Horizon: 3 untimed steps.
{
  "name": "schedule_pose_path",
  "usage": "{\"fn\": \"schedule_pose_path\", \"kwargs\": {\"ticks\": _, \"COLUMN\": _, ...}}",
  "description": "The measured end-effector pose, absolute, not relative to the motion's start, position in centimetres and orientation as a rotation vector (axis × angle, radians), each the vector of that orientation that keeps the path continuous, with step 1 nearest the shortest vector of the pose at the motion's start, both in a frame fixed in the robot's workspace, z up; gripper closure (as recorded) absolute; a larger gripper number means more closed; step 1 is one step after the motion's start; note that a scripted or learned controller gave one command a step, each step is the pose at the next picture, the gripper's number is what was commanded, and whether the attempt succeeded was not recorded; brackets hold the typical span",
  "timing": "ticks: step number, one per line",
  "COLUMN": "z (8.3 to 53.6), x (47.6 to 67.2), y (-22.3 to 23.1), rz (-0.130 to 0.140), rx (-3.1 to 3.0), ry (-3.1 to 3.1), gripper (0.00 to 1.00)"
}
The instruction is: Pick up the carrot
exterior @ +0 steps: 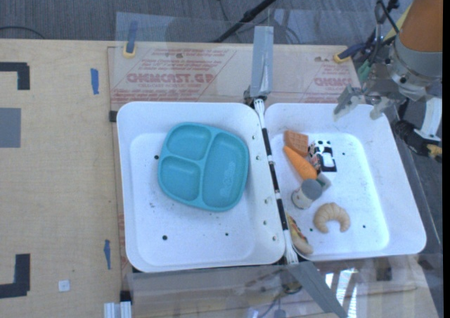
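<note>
Orange carrot (300, 162) in right bin | gripper (363, 103) up-right, well apart | fingers spread, empty

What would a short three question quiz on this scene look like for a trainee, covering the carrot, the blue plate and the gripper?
1. True or false: the carrot lies on the blue divided plate.
2. Which bin holds the croissant? A) left bin B) right bin
3. Fill in: the gripper hangs over the right bin's far ______ corner, apart from the carrot.

Key:
1. False; the carrot lies in the right bin, the plate in the left bin.
2. B
3. right
</note>
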<state>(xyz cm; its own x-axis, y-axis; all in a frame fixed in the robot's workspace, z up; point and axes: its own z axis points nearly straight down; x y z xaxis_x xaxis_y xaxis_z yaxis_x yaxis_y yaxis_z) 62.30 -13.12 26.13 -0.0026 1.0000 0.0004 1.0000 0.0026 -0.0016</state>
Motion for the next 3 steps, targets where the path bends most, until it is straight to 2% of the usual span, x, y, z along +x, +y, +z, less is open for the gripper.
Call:
{"fn": "schedule_pose_path", "kwargs": {"ticks": 1, "z": 11.9, "x": 58.6, "y": -10.1, "rz": -0.006, "rx": -2.095, "ry": -2.352, "gripper": 0.00}}
{"fn": "schedule_pose_path", "kwargs": {"ticks": 2, "z": 9.3, "x": 60.2, "y": -10.1, "rz": -0.007, "rx": -1.849, "ry": -2.558, "gripper": 0.00}}
{"fn": "schedule_pose_path", "kwargs": {"ticks": 3, "z": 10.3, "x": 60.3, "y": -10.2, "rz": -0.015, "rx": -1.857, "ry": -2.554, "gripper": 1.00}}
